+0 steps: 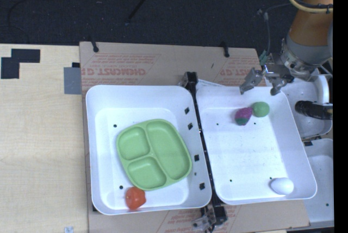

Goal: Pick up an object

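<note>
Lying in the left bin [103, 118], toward its middle, a green tray [154, 154]; sitting by that bin's front edge, just below the tray, an orange lump [135, 197]; resting near the right bin's [304, 156] back edge, a purple piece [243, 115] touching a green ball [261, 109]; sitting in its front right corner, a white egg [282, 186]; hovering over the back edge, fingers spread and gripping nothing, the gripper [265, 83].

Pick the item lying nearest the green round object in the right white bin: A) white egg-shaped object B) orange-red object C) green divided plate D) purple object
D: the purple object lies right beside the green round object near the far side of the right white bin, seemingly touching it.
</note>
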You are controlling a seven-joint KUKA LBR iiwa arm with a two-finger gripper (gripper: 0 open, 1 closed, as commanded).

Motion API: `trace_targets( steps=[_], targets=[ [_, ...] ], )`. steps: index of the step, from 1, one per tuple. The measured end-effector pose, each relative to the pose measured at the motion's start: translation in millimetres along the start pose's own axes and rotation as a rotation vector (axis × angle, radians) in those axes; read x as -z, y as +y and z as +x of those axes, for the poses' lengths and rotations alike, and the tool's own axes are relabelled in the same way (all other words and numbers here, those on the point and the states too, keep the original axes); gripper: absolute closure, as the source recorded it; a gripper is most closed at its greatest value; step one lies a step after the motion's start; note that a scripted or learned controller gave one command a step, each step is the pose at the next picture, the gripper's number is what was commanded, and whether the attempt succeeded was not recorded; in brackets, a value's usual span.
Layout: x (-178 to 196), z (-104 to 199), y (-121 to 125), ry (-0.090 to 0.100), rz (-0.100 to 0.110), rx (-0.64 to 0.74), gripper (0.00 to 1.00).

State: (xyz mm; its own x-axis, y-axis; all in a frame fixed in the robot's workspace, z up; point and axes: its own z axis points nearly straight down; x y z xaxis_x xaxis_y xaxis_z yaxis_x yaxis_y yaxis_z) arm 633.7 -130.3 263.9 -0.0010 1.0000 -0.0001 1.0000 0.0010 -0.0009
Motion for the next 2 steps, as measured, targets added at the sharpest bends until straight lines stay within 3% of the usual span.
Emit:
trace_targets(
  steps=[2],
  targets=[
    [-100.9,-10.1,-10.6,0.001,0.006,-0.001,0.00]
  ],
)
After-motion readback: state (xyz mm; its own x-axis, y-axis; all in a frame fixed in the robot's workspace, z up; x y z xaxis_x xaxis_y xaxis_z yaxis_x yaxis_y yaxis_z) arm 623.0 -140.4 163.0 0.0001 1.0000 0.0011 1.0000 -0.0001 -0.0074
